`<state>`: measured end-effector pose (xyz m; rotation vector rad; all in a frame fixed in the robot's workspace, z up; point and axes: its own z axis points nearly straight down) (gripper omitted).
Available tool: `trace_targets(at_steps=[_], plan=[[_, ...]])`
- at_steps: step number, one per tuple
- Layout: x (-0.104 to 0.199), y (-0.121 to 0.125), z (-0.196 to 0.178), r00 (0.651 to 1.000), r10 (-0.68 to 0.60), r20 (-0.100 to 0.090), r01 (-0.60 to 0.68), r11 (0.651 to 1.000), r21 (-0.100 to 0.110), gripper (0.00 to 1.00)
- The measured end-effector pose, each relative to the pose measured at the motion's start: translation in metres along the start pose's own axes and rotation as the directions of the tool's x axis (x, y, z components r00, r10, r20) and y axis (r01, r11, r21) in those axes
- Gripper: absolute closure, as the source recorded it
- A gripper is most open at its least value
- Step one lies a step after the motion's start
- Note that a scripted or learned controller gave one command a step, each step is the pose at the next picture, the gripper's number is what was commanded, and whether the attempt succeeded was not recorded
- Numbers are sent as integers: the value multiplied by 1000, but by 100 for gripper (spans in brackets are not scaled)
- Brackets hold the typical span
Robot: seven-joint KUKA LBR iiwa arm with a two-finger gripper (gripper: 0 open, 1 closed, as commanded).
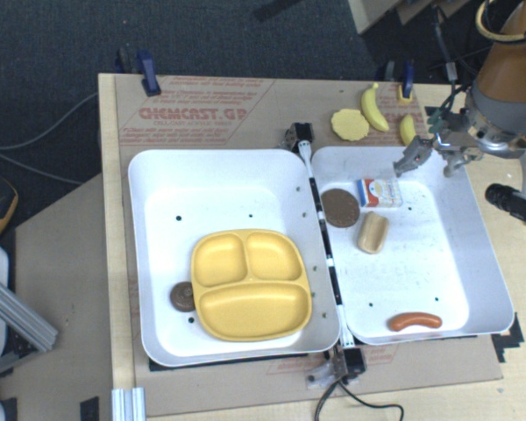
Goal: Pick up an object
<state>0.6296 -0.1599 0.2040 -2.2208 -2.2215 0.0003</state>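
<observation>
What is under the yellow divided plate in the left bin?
A brown disc pokes out from under the yellow divided plate's left edge; how far it runs beneath, and anything else there, is covered.

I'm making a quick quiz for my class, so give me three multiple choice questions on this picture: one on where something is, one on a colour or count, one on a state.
1. Where does the sausage lie?
A. right bin, near edge
B. left bin
C. on the bench

2. What colour is the divided tray?
A. blue
B. yellow
C. red

3. How does the end effector stand?
A. pressed on the tray
B. lifting the sausage
C. above the right bin's far edge, holding nothing

Answers: 1 A, it rests by that bin's front wall. 2 B, the tray is plainly yellow. 3 C, nothing sits between its fingers.
</observation>
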Motion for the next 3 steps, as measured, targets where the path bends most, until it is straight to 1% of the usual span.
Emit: trace_targets(at_steps=[1, 2, 3], plan=[[48, -61, 123, 1000, -1, -3, 1, 1000, 6, 0], [45, -59, 109, 1000, 1, 1, -1, 1000, -3, 100], [118, -52, 14, 1000, -8, -3, 8, 1000, -12, 100]])
